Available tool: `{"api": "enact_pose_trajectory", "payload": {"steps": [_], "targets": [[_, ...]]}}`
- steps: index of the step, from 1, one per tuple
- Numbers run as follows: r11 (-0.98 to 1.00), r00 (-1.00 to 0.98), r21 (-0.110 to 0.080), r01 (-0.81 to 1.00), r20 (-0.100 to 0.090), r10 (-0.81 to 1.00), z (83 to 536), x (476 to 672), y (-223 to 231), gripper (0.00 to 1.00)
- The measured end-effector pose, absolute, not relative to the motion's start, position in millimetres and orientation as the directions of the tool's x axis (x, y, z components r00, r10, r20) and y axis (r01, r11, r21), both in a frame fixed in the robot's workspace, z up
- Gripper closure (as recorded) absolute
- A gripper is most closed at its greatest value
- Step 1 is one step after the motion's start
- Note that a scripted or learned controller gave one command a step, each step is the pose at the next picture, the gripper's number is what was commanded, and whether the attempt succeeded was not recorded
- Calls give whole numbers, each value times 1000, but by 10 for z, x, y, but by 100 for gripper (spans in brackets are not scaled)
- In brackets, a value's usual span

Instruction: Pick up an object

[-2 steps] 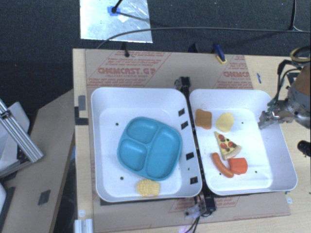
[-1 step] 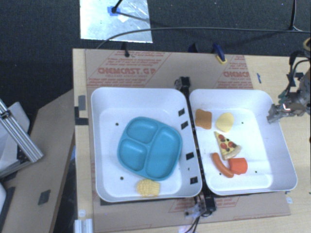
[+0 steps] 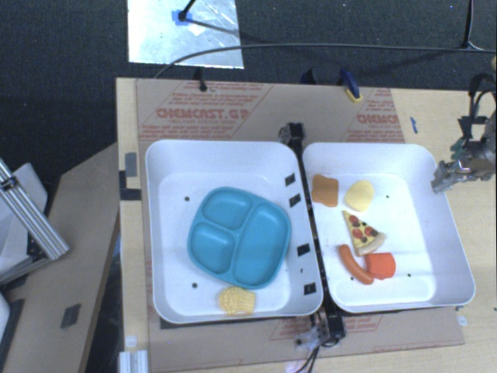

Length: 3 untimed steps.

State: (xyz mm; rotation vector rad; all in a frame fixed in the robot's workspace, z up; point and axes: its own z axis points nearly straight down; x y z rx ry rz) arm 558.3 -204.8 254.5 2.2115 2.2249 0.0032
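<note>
The tool sits at the right bin's far rim; I cannot tell its state. The pizza touches the sausage, so a grab may nudge both.

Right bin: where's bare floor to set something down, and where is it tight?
In the right bin, floor lies bare right of the pizza slice and yellow piece, out to the far wall. The left side is crowded: toast, sausage and orange piece cluster there. The gripper is at the right rim.
</note>
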Motion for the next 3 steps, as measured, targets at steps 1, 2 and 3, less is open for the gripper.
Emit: {"api": "enact_pose_trajectory", "payload": {"steps": [1, 2, 3], "targets": [[10, -10, 4, 1000, 1, 1000, 2581, 5752, -1598, 100], [10, -10, 2, 1000, 1, 1000, 2458, 5915, -1120, 100], [11, -11, 2, 1000, 2, 1000, 2376, 5978, -512, 100]]}}
